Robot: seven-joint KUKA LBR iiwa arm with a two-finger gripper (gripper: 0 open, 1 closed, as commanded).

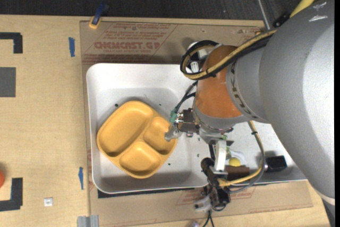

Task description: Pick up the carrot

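Yellow glossy plastic is the main thing here: a smooth, rounded plate (133,138) with three scooped compartments sits in the left white bin (106,80). The bin is shallow and matte, with soft rounded corners. The gripper (171,134) is silvery metal and sits right over the plate's right-hand compartment, at or just above its rim. I can't tell from this angle whether the jaws are released or clenched, and nothing shows between them.

Honestly I can't tell where the carrot is. There's a small orange-red bit (1,178) far to the left of the jaws, cut off by the frame edge and lying out on the tan bench (42,114), well apart from both bins. It's too small to say what it is.

Right of the jaws and a little nearer the camera, a small yellow-and-white thing (234,161) lies in the right bin (268,138), tucked under the wrist.

Room-wise, there's bare bin floor beyond the jaws towards the back wall. The plate crowds the left side and the front wall is close.
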